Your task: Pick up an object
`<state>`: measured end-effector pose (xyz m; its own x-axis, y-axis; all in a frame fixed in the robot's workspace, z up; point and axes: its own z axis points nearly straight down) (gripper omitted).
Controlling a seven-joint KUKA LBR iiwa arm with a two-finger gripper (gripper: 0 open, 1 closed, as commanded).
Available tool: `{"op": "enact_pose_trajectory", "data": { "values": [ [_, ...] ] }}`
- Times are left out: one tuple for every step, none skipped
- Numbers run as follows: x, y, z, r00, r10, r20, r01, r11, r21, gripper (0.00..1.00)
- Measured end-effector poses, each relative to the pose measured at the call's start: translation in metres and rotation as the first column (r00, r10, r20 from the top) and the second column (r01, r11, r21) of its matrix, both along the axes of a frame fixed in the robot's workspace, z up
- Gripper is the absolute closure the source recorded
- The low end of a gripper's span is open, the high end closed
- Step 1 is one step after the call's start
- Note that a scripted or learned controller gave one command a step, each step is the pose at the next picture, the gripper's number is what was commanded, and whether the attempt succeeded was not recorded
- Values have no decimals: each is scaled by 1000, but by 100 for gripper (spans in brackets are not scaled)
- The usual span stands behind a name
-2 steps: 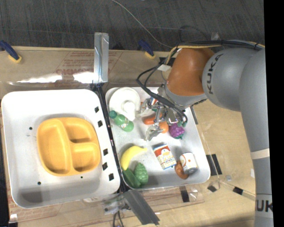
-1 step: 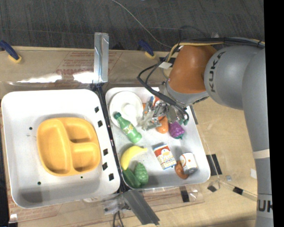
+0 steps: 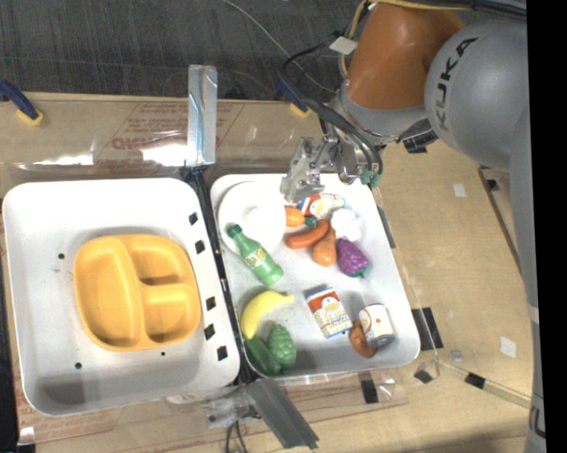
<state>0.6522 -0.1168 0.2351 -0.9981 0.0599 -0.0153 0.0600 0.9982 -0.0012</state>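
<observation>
Camera view from above gives me the gripper poised at the right bin's far edge, just beside the toy food pile, its grip too blurred to judge.

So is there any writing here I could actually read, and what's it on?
"KUKA" on the grey arm, seen sideways.
Red print on the clear sheet behind the bins: too blurred.
Labels on the carton, can and bottle: too small.

The gripper hangs over the right bin above the toy food, yellow tray in the left bin.
</observation>
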Motion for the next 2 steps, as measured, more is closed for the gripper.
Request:
{"op": "enact_pose_trajectory", "data": {
  "values": [
    [-1, -39, 49, 970, 243, -10, -243, 970, -2, 100],
    [4, -86, 48, 928, 371, -12, -371, 929, -2, 100]
  ]
}}
